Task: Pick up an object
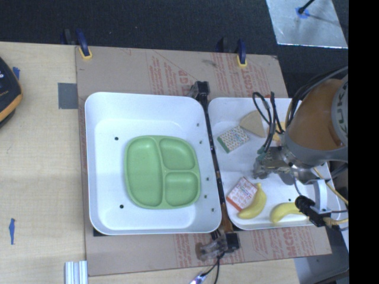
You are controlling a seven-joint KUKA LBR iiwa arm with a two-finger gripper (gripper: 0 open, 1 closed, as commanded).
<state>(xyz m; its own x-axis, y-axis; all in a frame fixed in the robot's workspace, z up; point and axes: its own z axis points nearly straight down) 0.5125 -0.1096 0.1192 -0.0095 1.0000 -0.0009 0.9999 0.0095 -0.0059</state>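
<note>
- Yellow banana lies in the right bin, just below and slightly left of the gripper, its long axis slanted.
- Whether the gripper is open or closed, I cannot tell; nothing visibly held.

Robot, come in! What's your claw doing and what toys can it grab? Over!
Gripper low in right bin, nothing seen held. Two bananas, small packet nearby. Green divided plate in left bin. Cables crowd the wrist.
</note>
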